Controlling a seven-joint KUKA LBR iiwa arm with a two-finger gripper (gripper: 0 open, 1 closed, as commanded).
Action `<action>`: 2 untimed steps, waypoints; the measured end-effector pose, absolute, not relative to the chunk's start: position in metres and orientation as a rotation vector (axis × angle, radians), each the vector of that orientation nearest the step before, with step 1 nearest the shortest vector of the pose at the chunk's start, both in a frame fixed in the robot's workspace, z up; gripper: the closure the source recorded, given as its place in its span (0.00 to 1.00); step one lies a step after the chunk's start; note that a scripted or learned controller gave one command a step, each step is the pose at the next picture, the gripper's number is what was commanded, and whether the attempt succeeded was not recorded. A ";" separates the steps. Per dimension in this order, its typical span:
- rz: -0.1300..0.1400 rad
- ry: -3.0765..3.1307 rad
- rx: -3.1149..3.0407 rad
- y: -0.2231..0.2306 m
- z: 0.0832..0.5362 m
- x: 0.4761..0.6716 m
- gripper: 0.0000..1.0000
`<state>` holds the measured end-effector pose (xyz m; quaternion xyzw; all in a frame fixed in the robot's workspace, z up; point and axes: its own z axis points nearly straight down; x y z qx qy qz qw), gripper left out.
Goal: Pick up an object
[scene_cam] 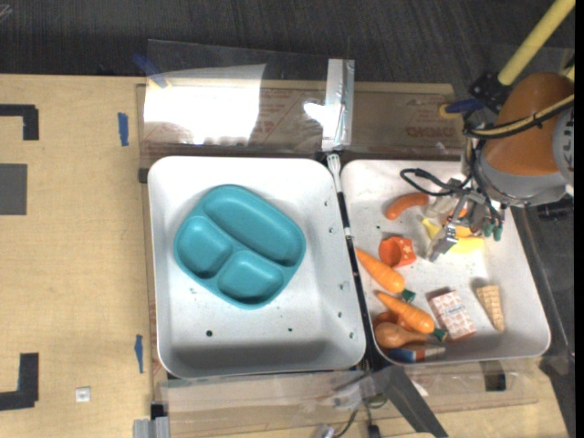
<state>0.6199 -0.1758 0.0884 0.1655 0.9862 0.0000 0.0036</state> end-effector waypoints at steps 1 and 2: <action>-0.001 3.099 0.454 -0.179 0.088 0.622 0.00; 0.001 3.139 0.099 -0.100 0.089 0.642 0.00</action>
